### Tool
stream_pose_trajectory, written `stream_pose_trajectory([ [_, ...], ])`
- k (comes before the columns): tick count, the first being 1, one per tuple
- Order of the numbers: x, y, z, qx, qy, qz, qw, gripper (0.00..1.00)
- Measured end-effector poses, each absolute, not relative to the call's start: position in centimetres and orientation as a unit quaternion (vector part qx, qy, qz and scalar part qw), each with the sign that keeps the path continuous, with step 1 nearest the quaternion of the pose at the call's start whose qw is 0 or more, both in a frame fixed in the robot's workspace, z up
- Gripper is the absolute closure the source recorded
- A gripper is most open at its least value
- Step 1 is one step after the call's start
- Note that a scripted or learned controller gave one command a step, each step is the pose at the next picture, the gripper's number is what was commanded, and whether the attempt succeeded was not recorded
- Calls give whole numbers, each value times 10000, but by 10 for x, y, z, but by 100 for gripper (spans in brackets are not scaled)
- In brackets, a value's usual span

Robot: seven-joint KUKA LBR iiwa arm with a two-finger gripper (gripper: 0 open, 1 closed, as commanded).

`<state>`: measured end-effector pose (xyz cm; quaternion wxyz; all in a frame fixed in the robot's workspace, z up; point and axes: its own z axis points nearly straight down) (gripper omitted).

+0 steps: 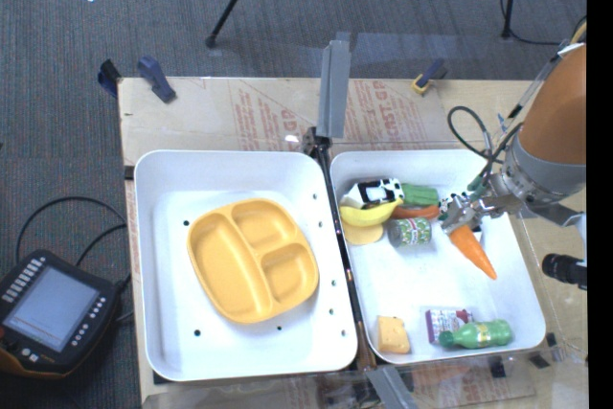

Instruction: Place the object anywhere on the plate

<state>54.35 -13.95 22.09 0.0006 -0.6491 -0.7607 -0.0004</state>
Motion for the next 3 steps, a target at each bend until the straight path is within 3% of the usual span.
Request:
stream_pose_trajectory([
  [1, 580, -92, 181, -5806, -8142, 6, 20, 100],
  [2, 626, -10, 187, -5018, -8650, 3, 8, 100],
  [3, 601, 62, 187, -4188, -9081, 7, 16, 100],
])
